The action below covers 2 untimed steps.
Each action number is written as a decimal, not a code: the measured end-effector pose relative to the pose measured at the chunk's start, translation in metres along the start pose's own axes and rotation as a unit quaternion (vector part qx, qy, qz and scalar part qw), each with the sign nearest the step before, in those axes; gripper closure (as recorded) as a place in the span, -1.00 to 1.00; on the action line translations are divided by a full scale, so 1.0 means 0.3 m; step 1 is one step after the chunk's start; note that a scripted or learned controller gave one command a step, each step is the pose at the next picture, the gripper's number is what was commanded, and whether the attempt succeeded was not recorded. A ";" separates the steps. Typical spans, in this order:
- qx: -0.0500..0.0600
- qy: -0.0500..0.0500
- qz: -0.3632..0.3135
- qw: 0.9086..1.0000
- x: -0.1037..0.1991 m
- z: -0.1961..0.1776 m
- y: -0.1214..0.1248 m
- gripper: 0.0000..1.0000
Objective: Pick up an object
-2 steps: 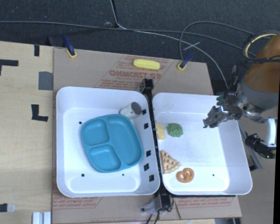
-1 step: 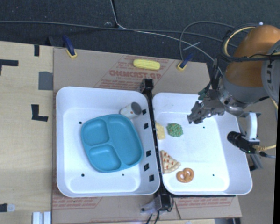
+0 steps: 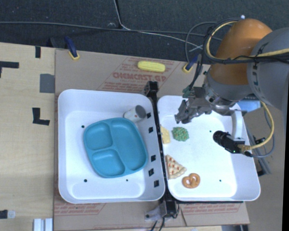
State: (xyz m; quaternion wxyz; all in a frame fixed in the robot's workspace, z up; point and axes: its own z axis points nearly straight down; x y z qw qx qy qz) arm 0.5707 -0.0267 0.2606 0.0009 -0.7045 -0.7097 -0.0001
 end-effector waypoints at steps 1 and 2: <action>0.000 -0.001 0.001 1.000 0.158 0.020 0.057 1.00; 0.000 -0.001 0.001 1.000 0.324 0.026 0.090 1.00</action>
